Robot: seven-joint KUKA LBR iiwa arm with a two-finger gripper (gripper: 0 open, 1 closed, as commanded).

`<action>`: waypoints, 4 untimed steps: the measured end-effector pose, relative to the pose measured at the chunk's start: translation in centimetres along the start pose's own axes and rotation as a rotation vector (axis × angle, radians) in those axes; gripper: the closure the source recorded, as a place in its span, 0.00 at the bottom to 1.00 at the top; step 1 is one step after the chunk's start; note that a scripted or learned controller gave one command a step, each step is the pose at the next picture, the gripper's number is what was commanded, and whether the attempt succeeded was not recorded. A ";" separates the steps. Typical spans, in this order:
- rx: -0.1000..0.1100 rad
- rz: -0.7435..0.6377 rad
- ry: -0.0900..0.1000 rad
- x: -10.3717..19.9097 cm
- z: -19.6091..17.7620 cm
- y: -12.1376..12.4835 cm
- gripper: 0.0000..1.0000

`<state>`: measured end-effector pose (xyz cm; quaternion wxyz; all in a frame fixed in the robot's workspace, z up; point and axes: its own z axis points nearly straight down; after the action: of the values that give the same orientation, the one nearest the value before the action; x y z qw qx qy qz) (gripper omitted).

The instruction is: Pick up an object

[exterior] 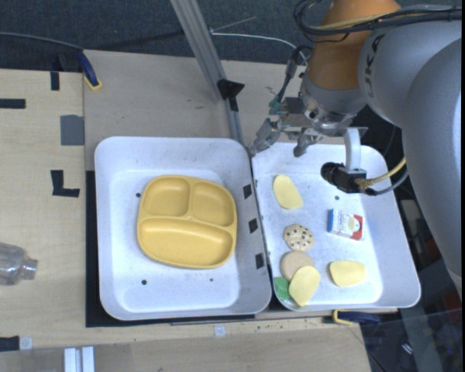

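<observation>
Hovering end effector [281, 142], fingers apart, holding nothing; below it pale yellow oval piece [287, 191] in right bin [394, 231].

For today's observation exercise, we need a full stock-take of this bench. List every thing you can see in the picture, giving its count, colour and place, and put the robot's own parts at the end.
bins: 2, white, side by side on the bench
divided plate: 1, yellow, in the left bin
oval pieces: 3, pale yellow, in the right bin, one at top left, two near the front
cookie: 1, tan with dark specks, middle of the right bin
round piece: 1, beige, just below the cookie
small carton: 1, white with red and blue, right part of the right bin
green piece: 1, front left corner of the right bin
clear bottle: 1, lying on the bench at far left
arm: 1, grey with an orange band
gripper: 1, over the right bin's back edge
</observation>
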<state>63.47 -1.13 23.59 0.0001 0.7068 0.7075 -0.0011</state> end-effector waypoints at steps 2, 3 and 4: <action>0.006 -0.002 0.001 3.1 5.2 -0.7 1.00; 0.002 -0.002 0.002 4.6 4.8 -1.6 1.00; -0.008 -0.003 0.003 6.5 -5.4 -1.0 1.00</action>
<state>62.46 5.35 29.02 0.0020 0.7058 0.7084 0.0030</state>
